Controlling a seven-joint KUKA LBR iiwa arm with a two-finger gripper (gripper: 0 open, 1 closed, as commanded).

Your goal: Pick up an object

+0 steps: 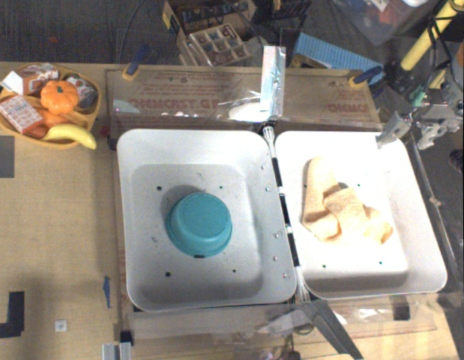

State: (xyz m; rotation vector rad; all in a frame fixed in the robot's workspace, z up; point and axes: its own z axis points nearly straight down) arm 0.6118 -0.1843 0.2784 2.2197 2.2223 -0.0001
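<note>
Your gripper (402, 128), jaw state hard to tell, hangs just right of and beyond the tan cloth (341, 207).

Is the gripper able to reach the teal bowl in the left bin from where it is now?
Probably yes. The teal bowl sits alone, upside down, in the left bin, nothing above it. The gripper is at the right bin's far corner.
</note>
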